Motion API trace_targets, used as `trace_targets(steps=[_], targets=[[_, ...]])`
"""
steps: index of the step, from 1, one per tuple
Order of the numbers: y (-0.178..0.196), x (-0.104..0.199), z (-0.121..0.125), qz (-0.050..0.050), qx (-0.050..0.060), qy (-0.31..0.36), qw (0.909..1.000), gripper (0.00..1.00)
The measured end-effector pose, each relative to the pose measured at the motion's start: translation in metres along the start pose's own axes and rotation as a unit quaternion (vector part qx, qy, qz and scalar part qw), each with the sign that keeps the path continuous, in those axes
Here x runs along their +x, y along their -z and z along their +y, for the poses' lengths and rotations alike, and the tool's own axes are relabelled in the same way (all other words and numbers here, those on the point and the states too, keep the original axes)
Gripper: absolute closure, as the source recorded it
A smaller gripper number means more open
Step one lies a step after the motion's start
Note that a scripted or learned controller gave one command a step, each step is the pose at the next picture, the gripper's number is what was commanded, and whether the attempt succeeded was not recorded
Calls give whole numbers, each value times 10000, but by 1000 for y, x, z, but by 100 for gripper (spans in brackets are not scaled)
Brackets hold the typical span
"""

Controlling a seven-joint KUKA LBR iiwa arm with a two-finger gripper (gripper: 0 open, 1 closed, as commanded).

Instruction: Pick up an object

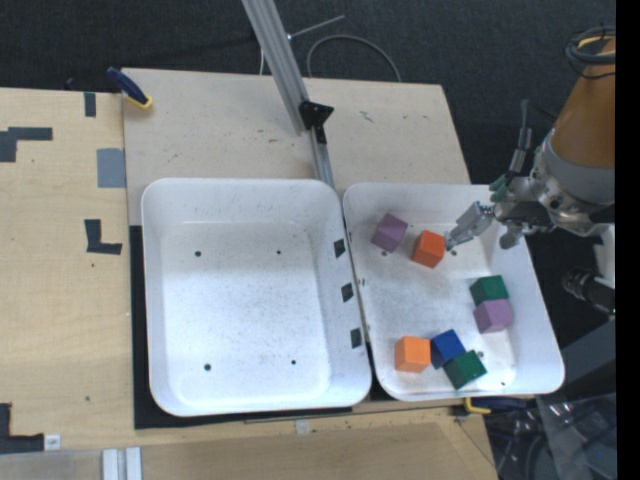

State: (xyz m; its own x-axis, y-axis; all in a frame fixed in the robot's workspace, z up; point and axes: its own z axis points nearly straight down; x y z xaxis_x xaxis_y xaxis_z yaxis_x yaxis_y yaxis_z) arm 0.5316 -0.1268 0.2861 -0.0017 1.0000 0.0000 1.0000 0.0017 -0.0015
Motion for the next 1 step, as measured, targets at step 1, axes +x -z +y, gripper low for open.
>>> trace_targets(steps=[1], targets=[[-118,-44,82,-8,26,-4,10000,0]])
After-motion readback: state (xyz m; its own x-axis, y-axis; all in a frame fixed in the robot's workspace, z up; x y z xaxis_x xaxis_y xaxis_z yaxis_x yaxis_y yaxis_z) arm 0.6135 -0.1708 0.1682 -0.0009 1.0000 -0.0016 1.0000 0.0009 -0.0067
